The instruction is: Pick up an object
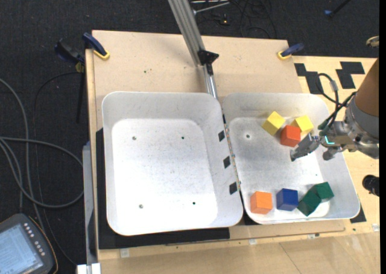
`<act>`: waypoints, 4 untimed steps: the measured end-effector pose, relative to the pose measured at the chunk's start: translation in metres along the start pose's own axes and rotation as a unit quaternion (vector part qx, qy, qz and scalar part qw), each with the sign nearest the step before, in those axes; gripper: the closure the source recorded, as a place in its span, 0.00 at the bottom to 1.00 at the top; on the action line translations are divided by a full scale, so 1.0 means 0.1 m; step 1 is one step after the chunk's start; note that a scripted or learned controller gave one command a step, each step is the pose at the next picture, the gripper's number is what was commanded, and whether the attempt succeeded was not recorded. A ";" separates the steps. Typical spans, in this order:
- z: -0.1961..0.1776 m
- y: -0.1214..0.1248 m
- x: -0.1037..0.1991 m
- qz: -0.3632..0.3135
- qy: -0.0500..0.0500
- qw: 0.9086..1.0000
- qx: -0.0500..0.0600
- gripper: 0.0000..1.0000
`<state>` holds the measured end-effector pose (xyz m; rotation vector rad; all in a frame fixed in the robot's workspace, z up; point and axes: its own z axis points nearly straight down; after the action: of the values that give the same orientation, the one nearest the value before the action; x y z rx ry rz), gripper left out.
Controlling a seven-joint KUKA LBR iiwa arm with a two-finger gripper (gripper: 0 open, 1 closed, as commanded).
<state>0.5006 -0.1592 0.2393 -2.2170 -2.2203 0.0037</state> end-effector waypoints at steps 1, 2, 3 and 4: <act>-0.02 0.01 0.00 0.001 -0.001 1.000 -0.002 0.00; 0.52 -0.02 -0.10 0.002 0.000 1.000 0.001 0.00; 1.14 -0.10 -0.11 0.001 0.000 1.000 0.001 0.00; 1.46 -0.10 -0.11 0.001 0.000 1.000 -0.001 0.00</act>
<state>0.4902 -0.1700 0.0936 -2.2213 -2.2192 0.0019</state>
